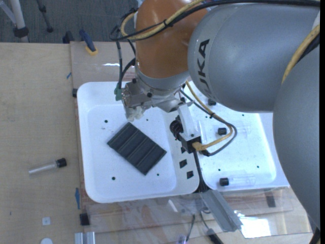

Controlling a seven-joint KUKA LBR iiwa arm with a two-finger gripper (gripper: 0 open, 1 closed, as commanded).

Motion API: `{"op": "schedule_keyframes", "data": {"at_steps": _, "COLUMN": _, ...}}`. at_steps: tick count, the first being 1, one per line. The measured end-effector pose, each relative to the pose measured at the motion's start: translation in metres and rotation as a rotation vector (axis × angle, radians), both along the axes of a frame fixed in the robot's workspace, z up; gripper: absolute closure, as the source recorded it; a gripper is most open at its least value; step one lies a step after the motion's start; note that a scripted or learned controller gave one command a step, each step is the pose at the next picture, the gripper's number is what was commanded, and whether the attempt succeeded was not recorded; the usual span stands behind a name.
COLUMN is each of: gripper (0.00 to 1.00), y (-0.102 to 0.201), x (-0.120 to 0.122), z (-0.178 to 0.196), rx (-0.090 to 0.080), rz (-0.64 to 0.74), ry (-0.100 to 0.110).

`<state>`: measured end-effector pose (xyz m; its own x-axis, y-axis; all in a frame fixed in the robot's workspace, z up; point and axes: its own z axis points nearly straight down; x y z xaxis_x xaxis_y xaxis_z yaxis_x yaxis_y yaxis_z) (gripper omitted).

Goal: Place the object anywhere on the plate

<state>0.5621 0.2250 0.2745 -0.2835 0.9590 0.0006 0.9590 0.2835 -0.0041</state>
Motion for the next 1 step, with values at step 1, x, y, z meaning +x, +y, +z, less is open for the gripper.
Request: {"op": "schedule_keyframes", "data": {"at_steps": 1, "gripper": 1.0, "y": -0.0264, "x": 0.0735, "z": -0.0247, "rx": 0.001, "rz": -0.021, "ry": -0.006}}
